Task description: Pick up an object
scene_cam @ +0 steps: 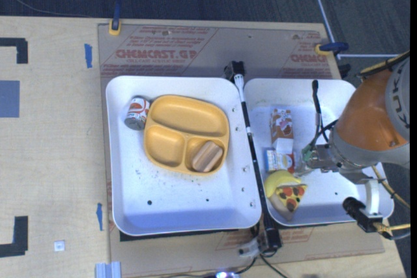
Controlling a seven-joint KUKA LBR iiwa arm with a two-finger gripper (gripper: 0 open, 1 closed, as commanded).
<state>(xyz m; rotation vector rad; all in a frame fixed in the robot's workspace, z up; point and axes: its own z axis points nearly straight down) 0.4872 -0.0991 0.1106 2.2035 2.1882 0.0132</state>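
The brown snack packet [282,124] lies lengthwise up the right bin, above-left of the end effector [306,161], whose opening cannot be told.

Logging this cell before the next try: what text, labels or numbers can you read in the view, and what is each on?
"CHEMCAST GP": red print on the brown board behind the left bin.
The same red print at the board's right corner, cut short, not readable in full.
Can, brown packet and small carton: printed labels, too small and blurred to read.
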